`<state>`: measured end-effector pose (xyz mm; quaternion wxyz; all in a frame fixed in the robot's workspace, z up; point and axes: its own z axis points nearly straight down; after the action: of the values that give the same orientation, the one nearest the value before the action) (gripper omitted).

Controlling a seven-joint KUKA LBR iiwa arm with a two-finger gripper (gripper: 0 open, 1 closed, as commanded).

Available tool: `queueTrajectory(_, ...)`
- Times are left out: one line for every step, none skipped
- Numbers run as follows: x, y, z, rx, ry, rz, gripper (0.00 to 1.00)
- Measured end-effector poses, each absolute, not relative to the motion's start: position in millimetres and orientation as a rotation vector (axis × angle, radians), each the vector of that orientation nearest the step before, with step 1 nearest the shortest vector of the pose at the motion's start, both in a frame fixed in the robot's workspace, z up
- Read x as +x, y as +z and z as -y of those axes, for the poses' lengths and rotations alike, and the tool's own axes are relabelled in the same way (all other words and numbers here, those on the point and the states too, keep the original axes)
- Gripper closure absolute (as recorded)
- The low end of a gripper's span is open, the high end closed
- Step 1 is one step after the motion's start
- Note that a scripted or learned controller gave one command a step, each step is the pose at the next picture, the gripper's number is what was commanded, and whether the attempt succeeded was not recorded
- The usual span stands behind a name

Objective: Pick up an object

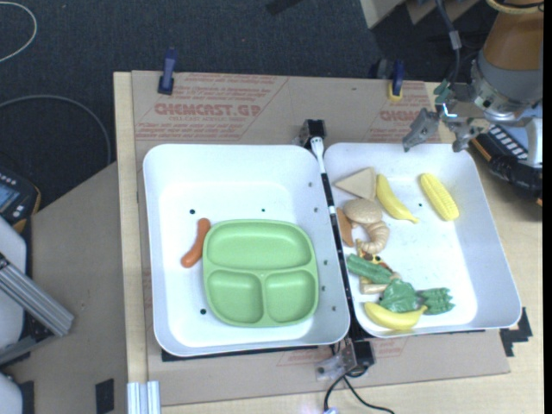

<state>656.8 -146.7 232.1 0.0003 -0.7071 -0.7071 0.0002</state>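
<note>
The corn (438, 196) lies alone in the right bin (483, 240), nearest me, with a banana (394, 199) just beside it. My claw (442, 128) hangs spread and empty above the bin's far rim, so I judge I'm at the approach: next I drop and close squarely across the corn. The heap of bread (358, 182), shrimp (373, 238) and greens (405, 296) sits farther off, and the left bin (164, 231) holds a green tray (259, 272) and sausage (197, 242).

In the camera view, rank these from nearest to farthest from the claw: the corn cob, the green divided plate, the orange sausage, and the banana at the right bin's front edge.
The claw hangs above the right bin's far edge.
1. Corn cob, right bin, far part, just below the claw.
2. Front banana, right bin, near edge.
3. Green divided plate, left bin, middle.
4. Orange sausage, left bin, left of the plate.
</note>
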Motion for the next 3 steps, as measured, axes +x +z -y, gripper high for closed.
queueTrajectory(634.1, 112, 156, -2.221, 0.002, 2.219, 0.00)
queueTrajectory(645.5, 84, 112, -2.217, 0.002, 2.222, 0.00)
queueTrajectory(645.8, 95, 113, -2.221, 0.000, 2.221, 1.00)
